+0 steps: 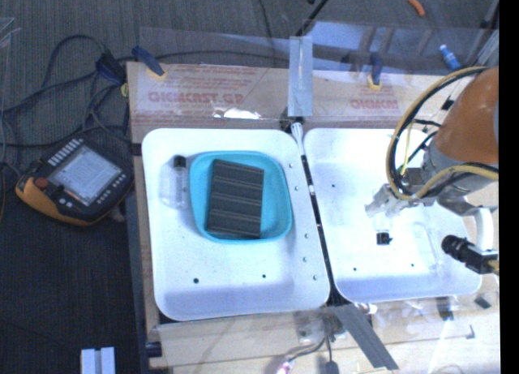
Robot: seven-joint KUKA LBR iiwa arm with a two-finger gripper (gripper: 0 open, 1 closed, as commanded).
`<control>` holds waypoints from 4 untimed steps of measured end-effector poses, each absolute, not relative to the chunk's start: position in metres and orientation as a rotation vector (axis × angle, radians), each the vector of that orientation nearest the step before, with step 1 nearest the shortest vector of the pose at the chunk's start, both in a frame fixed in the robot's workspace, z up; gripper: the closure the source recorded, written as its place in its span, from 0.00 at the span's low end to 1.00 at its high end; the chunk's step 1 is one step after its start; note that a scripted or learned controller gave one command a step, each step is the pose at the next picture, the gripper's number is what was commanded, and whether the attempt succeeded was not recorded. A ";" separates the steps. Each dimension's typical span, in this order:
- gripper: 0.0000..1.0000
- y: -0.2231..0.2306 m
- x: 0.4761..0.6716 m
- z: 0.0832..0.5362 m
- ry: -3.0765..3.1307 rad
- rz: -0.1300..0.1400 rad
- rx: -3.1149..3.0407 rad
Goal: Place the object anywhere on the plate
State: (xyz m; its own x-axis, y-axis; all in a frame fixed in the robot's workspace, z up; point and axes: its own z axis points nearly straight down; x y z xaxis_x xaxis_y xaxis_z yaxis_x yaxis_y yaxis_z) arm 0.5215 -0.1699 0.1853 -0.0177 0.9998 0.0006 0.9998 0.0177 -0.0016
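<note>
The grey arm with its orange band (478, 121) reaches over the right-hand shallow white bin (357, 275), and its two-finger gripper (388, 202) hangs near that bin's middle, pale against the pale floor. Whether it is spread or closed cannot be told at this angle, and nothing can be seen held in it. Just below it on the bin floor is a small dark mark (383, 238); it is too small to say whether that is an object or a fitting.

In the left-hand shallow white bin (235, 291) the blue rounded-square plate (278, 202) sits toward the far edge, and the dark ribbed rectangular block (236, 199) lies flat on it, well within the rim, slightly turned. A small clear plastic bottle with a dark cap (173, 179) lies beside the plate's left side, on the bin floor near the left wall.

Judged from this, the block seems placed already. If so, doing the step well means lifting clear and staying over the right bin, not sweeping across the divider, where a brush could push the block off or knock the bottle.
</note>
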 end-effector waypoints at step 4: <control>0.00 -0.224 0.543 0.434 -2.056 0.003 -2.379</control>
State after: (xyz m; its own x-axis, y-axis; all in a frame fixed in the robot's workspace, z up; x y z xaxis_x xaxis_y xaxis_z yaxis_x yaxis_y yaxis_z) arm 0.5430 -0.2241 0.4344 0.1450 0.9894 -0.0030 0.9894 -0.1450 0.0004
